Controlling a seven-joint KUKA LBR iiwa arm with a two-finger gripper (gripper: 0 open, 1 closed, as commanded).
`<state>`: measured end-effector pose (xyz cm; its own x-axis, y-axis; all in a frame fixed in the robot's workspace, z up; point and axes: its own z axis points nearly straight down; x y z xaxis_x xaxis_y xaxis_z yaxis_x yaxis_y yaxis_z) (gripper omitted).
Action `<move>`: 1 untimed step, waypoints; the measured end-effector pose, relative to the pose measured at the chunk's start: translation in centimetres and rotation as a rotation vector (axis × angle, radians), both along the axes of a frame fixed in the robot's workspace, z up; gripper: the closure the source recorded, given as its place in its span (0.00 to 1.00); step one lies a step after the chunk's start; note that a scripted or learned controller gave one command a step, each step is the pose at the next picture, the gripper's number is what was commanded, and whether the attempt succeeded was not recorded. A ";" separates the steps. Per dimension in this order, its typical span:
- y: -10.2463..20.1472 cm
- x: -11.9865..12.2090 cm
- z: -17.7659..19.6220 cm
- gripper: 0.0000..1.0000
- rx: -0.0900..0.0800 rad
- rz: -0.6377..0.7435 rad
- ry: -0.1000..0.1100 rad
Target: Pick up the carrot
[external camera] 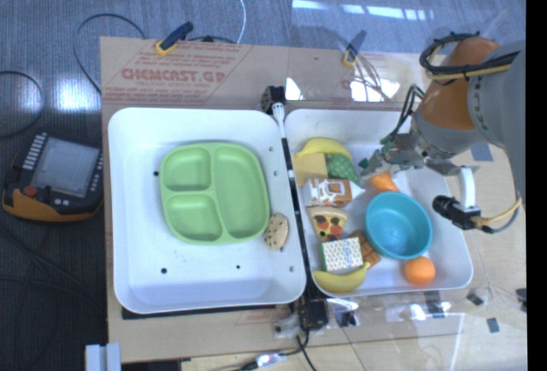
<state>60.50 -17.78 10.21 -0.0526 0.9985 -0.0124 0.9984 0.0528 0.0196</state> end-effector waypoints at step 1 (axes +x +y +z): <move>5.2 2.8 11.9 1.00 0.010 -0.125 0.010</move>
